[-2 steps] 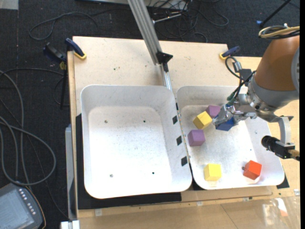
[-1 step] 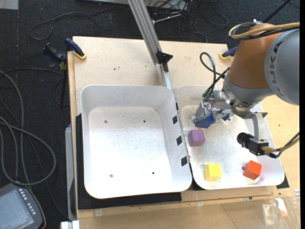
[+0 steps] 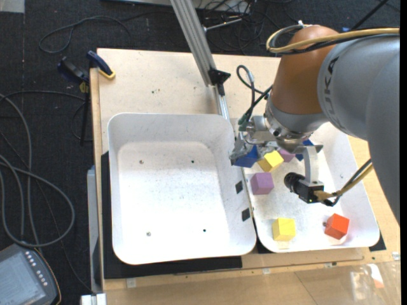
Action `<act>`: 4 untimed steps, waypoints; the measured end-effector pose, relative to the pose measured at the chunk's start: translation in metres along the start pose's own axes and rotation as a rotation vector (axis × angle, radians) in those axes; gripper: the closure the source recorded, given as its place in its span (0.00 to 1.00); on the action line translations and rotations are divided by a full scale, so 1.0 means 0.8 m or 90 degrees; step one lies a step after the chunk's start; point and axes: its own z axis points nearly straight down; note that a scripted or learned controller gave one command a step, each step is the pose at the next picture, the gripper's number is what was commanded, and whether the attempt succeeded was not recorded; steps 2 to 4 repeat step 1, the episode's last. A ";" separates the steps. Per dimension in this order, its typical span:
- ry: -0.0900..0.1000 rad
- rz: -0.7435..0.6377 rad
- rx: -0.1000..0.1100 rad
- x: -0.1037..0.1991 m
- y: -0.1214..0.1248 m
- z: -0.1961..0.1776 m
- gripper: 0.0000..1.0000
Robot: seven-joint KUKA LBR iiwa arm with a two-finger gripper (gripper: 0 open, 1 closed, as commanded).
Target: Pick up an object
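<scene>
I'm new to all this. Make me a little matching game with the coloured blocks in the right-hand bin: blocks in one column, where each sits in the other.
Blocks:
1. purple block
2. orange block
3. blue block
4. front yellow block

Places:
A. far right, near the bin's front corner
B. mid-bin, below the upper yellow block
C. near the front rim, left of the orange one
D. by the bin's left wall, under the arm's wrist

Pairs: 1-B, 2-A, 3-D, 4-C
</scene>
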 end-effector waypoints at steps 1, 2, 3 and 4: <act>0.000 -0.002 -0.002 0.061 0.024 -0.009 1.00; 0.000 -0.002 -0.002 0.061 0.024 -0.009 1.00; 0.000 -0.002 -0.002 0.061 0.024 -0.009 1.00; 0.000 -0.002 -0.002 0.061 0.024 -0.009 1.00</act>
